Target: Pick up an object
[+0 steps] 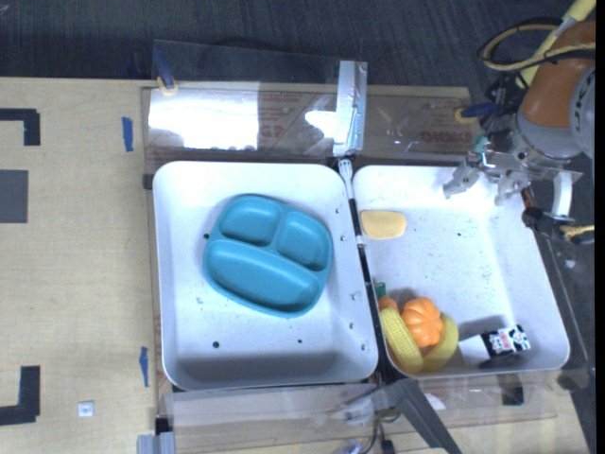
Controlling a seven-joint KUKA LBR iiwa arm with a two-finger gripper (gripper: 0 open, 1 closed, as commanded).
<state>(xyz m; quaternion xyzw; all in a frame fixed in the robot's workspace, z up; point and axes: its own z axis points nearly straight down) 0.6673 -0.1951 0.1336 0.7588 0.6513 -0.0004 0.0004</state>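
The claw hung over the far right corner of the right bin, at the end of the grey arm with its orange band, which reached in from the right. Its two pale fingers stood spread apart with nothing between them, so it was released and gripping nothing. Taking the right bin as the landmark, a flat pale yellow piece lay on its floor near the far left corner, well apart from the claw. In the near left corner a small orange pumpkin sat touching an ear of yellow corn, which lay along the left wall, with a yellow curved thing behind the pumpkin that could not be made out clearly. Near the bin's front rim, towards the right, a small black and white object lay by itself. Just beside the right bin, on its left, stood the left bin, which held a blue divided plate with three compartments, lying roughly in the middle. Both bins rested on the wooden tabletop, which carried black marks and bits of blue tape to the left of the bins.
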